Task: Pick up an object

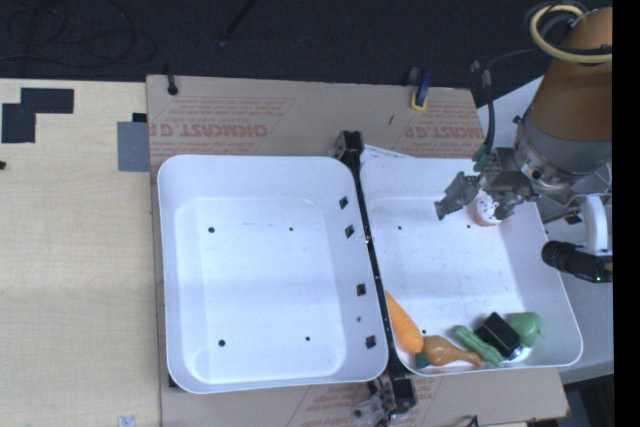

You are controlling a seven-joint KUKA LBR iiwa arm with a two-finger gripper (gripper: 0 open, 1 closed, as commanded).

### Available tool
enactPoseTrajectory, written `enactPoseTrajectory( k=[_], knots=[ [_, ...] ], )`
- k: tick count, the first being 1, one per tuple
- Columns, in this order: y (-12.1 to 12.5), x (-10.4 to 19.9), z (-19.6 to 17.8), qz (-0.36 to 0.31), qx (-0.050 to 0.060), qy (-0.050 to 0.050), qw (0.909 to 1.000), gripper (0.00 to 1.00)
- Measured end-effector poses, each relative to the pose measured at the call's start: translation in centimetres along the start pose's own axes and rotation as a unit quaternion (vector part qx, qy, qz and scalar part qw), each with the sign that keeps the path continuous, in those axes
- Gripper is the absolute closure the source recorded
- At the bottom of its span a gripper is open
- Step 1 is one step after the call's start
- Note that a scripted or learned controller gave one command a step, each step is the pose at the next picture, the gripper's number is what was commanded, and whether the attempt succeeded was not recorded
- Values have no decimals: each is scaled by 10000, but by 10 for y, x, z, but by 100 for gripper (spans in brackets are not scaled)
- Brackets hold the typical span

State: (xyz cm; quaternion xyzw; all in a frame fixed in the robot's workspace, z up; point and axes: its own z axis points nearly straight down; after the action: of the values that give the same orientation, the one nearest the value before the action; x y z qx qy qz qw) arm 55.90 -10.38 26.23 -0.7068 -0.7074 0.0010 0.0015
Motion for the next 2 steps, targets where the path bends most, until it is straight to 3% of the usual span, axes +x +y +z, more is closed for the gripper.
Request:
enactPoseTrajectory(
  k=[1, 2],
  knots=[
    [0, -1, -10, -1, 8, 2, 10000, 100],
    [-42, 71, 80, -18, 59, 19, 10000, 100]
  ],
)
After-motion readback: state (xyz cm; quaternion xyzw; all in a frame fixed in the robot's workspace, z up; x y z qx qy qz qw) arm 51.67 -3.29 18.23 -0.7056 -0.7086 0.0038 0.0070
